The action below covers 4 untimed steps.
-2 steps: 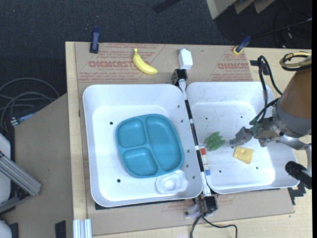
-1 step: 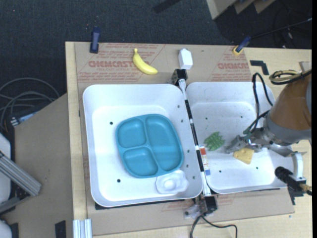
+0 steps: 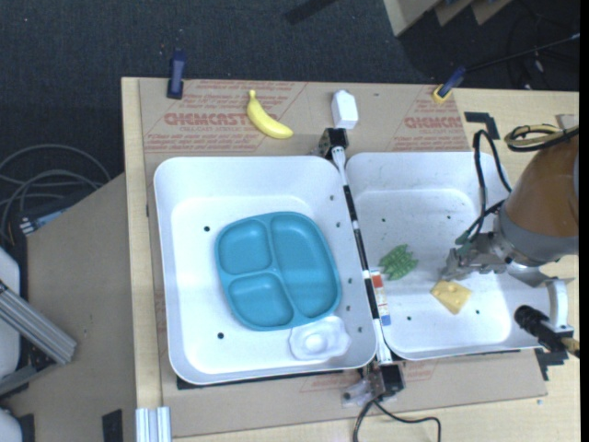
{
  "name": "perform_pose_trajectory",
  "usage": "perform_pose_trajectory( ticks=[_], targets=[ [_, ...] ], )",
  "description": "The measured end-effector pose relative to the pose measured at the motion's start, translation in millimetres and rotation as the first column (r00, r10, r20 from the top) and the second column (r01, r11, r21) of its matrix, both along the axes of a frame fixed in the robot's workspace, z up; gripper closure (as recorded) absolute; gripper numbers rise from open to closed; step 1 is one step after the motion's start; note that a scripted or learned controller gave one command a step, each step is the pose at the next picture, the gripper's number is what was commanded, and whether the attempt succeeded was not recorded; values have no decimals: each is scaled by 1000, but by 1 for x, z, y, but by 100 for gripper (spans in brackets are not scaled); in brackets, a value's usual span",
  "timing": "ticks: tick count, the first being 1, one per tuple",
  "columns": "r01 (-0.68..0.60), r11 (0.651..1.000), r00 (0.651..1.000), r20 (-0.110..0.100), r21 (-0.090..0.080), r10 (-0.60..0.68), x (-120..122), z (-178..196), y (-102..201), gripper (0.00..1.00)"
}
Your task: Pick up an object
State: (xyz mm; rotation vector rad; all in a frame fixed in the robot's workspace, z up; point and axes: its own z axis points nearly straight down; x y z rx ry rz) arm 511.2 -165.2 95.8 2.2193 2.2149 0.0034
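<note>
Over right bin, hand just above yellow piece, grip state unclear, green piece nearby

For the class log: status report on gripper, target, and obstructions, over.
Gripper low in right bin, just above yellow piece. Nothing visibly held. Green piece nearby, apart.

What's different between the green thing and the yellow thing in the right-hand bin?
The green thing is leafy and ragged-edged; the yellow thing is a smooth, blocky chunk. The green thing lies nearer the divider between the bins, while the yellow thing lies closer to the arm's tool. Both are small, lie loose on the right bin floor, and are apart from each other.
</note>
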Motion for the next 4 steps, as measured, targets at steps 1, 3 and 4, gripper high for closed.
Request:
perform_pose_trajectory(
  ticks=[1,3,4],
  targets=[
    [1,1000,1000,2,-1,-1,0,10,0,100],
    [-3,1000,1000,-3,2,3,102,60,15,0],
    [-3,1000,1000,-8,4,3,66,-12,71,0]
  ],
)
